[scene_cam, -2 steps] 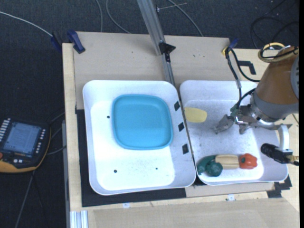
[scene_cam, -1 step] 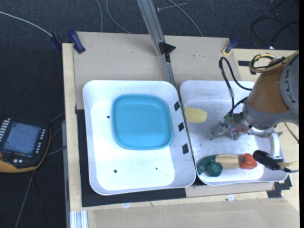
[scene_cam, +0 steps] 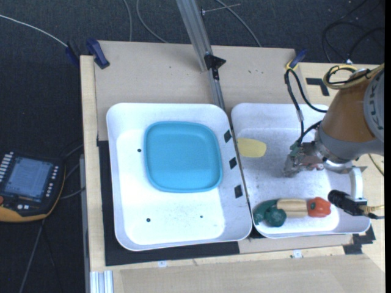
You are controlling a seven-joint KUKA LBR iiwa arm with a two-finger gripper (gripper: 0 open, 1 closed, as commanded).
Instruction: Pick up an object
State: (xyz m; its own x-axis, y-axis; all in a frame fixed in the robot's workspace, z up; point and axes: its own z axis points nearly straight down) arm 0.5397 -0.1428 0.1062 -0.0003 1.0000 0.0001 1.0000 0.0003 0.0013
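From above, the gripper point(scene_cam: 298, 162) hung low over the bare floor of the right bin point(scene_cam: 269, 118), and whether it was clenched or released I couldn't tell; nothing showed in its grasp. Candidates lay close by: a yellow piece point(scene_cam: 252, 147) to its left, and along the near wall a green lump point(scene_cam: 269, 214), a wooden stick point(scene_cam: 292, 207) and a red piece point(scene_cam: 318, 207) in a row. The left bin point(scene_cam: 122, 163) carried a blue plate point(scene_cam: 182, 156). Best bet, I judged: centre squarely over one item before descending.

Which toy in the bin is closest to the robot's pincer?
The flat yellow piece lies nearest the pincer. The green, tan and red toys sit lower, along the bin's front edge.
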